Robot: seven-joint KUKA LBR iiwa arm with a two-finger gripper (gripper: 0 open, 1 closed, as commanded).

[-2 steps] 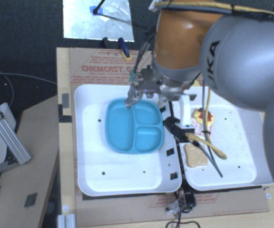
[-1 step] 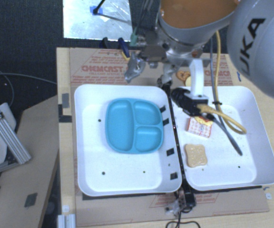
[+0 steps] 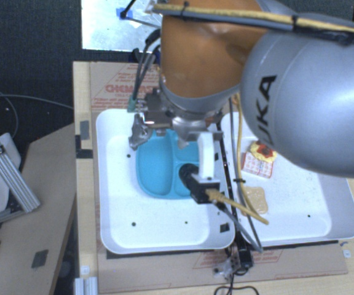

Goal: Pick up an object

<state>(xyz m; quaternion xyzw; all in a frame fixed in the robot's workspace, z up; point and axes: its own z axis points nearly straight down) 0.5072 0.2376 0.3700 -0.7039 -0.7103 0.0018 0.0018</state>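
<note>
A light blue dish [image 3: 158, 168] with a divider lies in the left white bin [image 3: 118, 183], near its middle. My gripper [image 3: 182, 141] hangs low over the dish's far right part, and the grey and orange wrist above hides most of it. I see nothing held in it. In the right bin [image 3: 312, 208], a red and yellow patterned packet [image 3: 258, 160] lies near the left wall. A flat tan piece [image 3: 256, 199] lies just in front of that packet.
Black and yellow cables [image 3: 235, 204] trail from the wrist down across the rim between the two bins. The arm's bulk covers the far halves of both bins. A cardboard sheet [image 3: 112, 85] lies under the bins, and a metal frame [image 3: 2, 165] stands at the left.
</note>
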